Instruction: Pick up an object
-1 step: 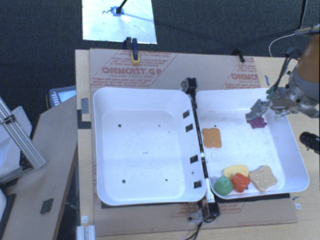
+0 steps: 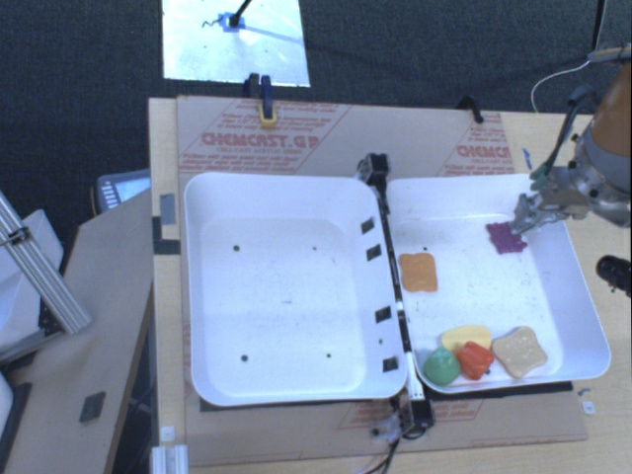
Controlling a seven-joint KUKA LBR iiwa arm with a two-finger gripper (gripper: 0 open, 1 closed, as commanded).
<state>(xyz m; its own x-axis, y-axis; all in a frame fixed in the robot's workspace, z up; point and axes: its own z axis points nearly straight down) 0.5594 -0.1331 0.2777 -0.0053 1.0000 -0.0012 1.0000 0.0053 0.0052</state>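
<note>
- Starting nearest, we log a green piece, yellow piece, red piece and toast slice clustered at the right bin's front wall.
- Orange slab mid-bin, near the divider.
- Purple object farther back; end effector directly over its far edge, grip state we cannot tell.

Bins: two, white, side by side on the desk — left bin, right bin.
Toy food pieces: six, all in the right bin — one purple, one orange, one yellow, one green, one red, one tan toast.
</note>
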